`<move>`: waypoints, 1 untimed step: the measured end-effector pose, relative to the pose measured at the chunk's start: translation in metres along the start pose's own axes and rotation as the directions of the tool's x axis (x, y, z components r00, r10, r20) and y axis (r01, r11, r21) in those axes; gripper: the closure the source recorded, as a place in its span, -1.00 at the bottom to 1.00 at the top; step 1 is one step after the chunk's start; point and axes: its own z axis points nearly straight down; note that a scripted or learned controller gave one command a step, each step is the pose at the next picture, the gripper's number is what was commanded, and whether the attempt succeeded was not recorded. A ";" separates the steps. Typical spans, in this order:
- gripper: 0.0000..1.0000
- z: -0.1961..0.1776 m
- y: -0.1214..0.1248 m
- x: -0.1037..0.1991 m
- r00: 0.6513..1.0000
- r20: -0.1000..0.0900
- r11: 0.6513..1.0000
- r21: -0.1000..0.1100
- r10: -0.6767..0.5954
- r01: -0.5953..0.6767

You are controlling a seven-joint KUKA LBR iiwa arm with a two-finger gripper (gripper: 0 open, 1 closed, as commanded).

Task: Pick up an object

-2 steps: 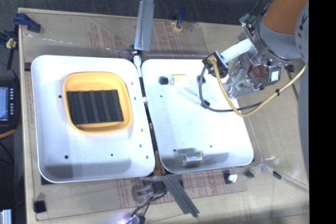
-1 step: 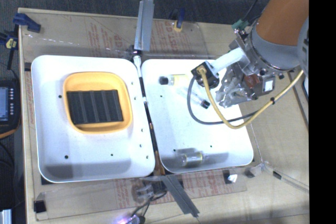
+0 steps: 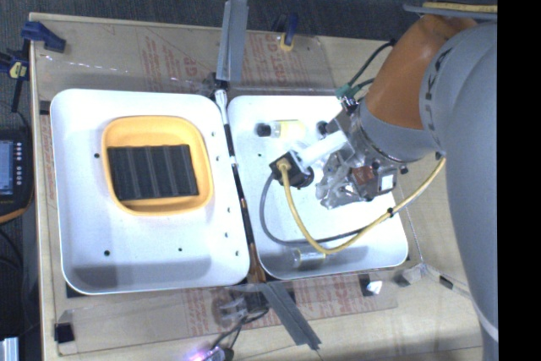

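My gripper hangs low over the right part of the right bin, below the grey arm with its orange band. Its metal fingers are a blurred cluster and nothing shows clearly between them. A pale yellow-green object lies near the far wall of the right bin, beside a small dark item. In the left bin sits a yellow tray holding a dark ribbed insert.
Yellow and grey cables loop from the wrist across the right bin's floor. A metal bar stands upright behind the bins and another bar lies in front. A dark device sits at the left edge.
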 end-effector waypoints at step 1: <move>1.00 -0.140 0.097 -0.021 1.000 -0.006 1.000 -0.002 0.000 0.000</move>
